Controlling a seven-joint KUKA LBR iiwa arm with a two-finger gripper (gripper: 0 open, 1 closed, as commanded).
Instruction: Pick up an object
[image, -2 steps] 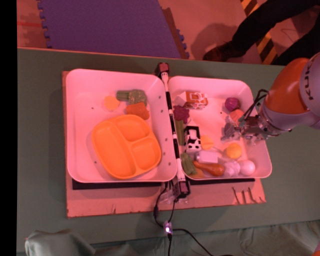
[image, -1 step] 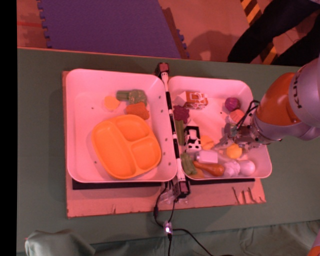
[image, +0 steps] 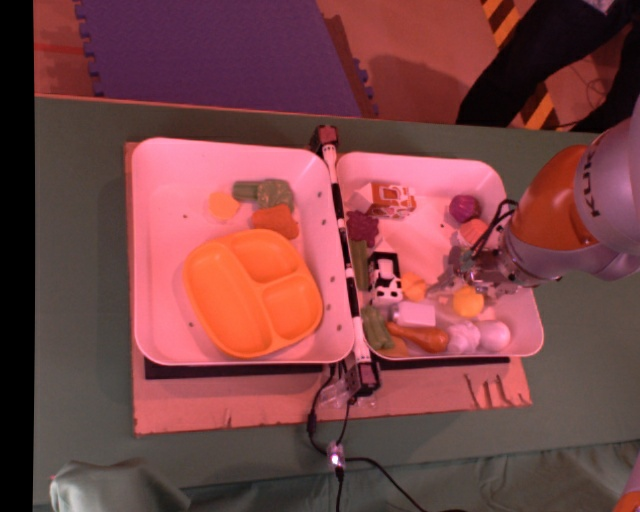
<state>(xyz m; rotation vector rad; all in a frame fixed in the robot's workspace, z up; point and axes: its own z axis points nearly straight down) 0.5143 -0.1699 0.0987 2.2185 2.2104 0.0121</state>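
Reaches in from the right across the green table, grey arm with orange band, and hangs low over the right-hand white bin, near its right wall. End effector in a tangle of dark metal and cable above the bin floor; cannot tell whether clenched or released, and nothing seen grasped.

Just below the end effector, on the side toward the bin's near edge: a yellow ball, lying on the bin floor, very close to the tool or touching it, contact not clear. To the ball's left, a small orange piece beside a black-and-white cow toy. Nearer the front edge, a white block, a carrot lying flat, a green piece and two white rounded things side by side. Toward the far side of the end effector, a pale orange object and a purple round object. Farther left in the same bin, a carton-shaped toy and a purple cluster against the dividing wall.

In the left bin, well apart from the arm: an orange divided plate, a green vegetable toy, a brown-orange piece and a small yellow disc.
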